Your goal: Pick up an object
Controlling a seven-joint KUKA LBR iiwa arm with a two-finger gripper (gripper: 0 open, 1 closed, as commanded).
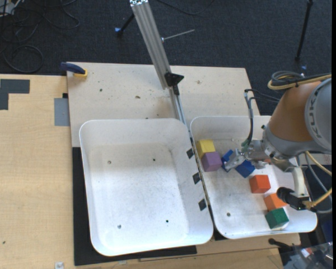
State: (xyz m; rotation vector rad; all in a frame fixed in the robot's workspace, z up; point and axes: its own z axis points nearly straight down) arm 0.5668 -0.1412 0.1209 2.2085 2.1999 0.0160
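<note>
Over the right bin [235, 228], the arm [297, 122] bends low beside a blue block [245, 168].

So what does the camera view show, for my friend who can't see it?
A grey and orange robot arm reaches from the right into the right bin, its gripper beside a blue block. Yellow, purple, two orange and green blocks also lie there, beside the left bin.

The table [129, 91] is pale and speckled with small dark spots. A slanted aluminium bar [154, 43] rises from it, with a checkered marker [139, 0] on top. A blue and yellow clamp [74, 69] sits at its far left corner. Black cables [22, 43] lie on the dark floor [229, 27] beyond.
</note>
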